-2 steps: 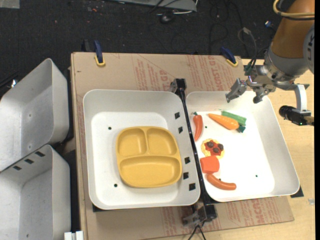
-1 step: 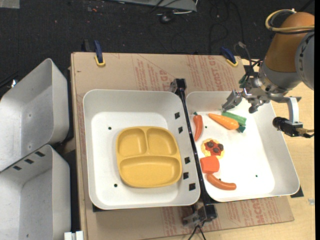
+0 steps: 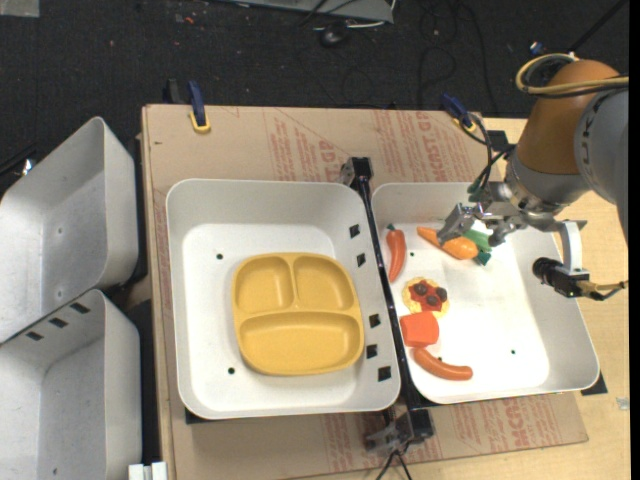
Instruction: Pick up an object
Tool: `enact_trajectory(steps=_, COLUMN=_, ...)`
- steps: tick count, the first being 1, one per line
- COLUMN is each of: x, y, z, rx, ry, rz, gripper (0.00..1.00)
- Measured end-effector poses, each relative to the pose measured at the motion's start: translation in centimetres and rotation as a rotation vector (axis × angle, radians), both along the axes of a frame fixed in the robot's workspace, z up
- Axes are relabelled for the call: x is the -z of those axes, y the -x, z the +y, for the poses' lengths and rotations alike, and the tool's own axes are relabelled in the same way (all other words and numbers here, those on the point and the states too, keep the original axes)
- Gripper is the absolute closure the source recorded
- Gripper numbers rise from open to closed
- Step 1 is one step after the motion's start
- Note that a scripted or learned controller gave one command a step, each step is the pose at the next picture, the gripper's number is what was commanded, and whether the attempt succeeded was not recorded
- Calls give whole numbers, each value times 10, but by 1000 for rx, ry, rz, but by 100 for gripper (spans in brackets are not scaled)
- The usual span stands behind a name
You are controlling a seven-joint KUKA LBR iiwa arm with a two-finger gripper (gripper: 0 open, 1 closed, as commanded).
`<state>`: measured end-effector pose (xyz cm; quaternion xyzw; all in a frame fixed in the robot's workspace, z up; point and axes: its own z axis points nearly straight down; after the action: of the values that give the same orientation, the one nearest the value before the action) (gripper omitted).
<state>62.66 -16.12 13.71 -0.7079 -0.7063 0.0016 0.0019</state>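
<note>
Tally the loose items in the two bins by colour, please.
Yellow: 2, tray and pizza slice
Red: 3, chili, block, sausage
Orange: 1, carrot
Green: 1, piece by the gripper
Total: 7

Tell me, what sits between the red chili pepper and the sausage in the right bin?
In the camera view, a pizza slice and an orange block lie between the chili pepper and the sausage.

A brown bench bears two white bins side by side.
</note>
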Motion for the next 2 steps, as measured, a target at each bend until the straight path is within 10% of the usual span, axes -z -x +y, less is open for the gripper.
enact_trajectory(steps=1, x=48, y=1, z=1, rx=-1, ry=0, rz=-1, gripper=0)
enact_trajectory(steps=2, x=35, y=1, z=1, rx=-1, ry=1, rz=-2, gripper=100)
